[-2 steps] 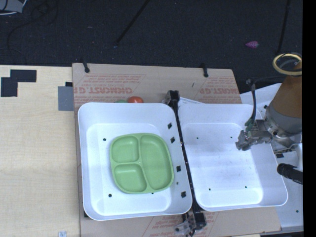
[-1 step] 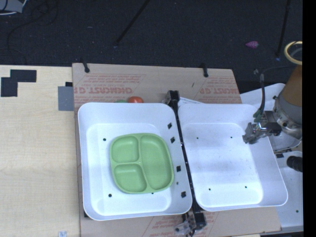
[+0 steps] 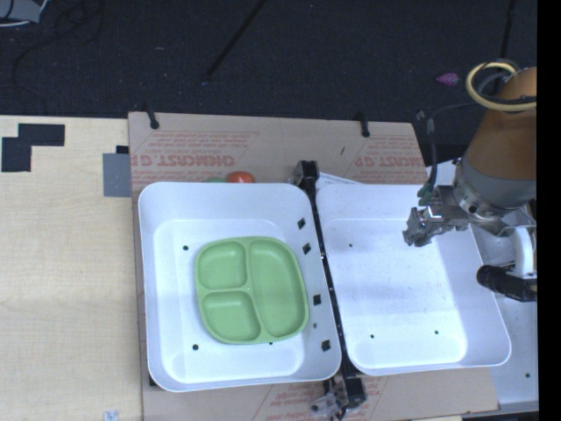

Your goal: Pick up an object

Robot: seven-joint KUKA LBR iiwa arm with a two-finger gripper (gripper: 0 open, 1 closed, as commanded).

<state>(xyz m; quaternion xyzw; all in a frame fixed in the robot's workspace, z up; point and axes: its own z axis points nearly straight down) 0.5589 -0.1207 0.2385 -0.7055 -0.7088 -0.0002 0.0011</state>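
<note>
I can't tell how the fingers stand; they are a dark blur over the right bin, near its right wall, with bare white floor stretching leftward. The green divided plate lies flat in the left bin, well apart. A red-orange object pokes out behind that bin's far rim, mostly hidden.

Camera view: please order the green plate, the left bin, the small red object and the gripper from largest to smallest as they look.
1. left bin
2. green plate
3. gripper, nearer the camera, so unsure
4. small red object, partly hidden
</note>
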